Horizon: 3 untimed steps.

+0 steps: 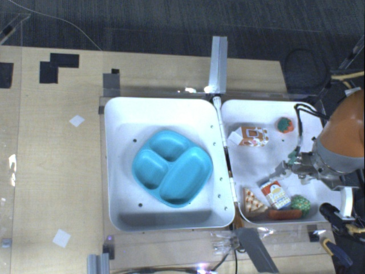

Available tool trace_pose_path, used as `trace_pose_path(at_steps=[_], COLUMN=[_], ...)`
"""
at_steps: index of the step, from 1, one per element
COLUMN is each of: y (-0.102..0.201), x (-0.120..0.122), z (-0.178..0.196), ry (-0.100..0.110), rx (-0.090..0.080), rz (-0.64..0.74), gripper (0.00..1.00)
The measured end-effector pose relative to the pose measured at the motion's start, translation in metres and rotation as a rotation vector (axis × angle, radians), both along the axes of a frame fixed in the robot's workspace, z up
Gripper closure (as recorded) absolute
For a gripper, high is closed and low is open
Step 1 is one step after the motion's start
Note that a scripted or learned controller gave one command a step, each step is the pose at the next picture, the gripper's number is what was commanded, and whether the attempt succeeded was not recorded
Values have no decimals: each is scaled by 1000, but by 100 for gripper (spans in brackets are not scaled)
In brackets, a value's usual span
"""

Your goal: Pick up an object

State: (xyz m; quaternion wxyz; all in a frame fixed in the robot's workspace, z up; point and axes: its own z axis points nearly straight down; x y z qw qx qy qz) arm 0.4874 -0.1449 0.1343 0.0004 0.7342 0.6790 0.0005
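- Small toy objects lay in the right bin [251,108]: a white-and-orange packet [251,136] near the top, an orange ball [285,124] beside it, and a red-and-white carton [275,194], a pizza slice [254,201] and a green piece [301,203] bunched along the bottom wall.
- Gripper [291,167] sat just above the carton, apart from it; whether it was open or closed, I couldn't tell.
- Room stayed free mid-bin; the left bin [122,130] held a blue divided dish [171,167].
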Motion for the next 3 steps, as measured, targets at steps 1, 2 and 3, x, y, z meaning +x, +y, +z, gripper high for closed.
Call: trace_pose_path(at_steps=[1, 2, 3], y=[29, 29, 70], x=[2, 6, 0], z=[-45, -33, 50], ry=[-10, -18, -1], rx=[-3, -7, 0], rz=[117, 116, -301], gripper=[0, 100, 100])
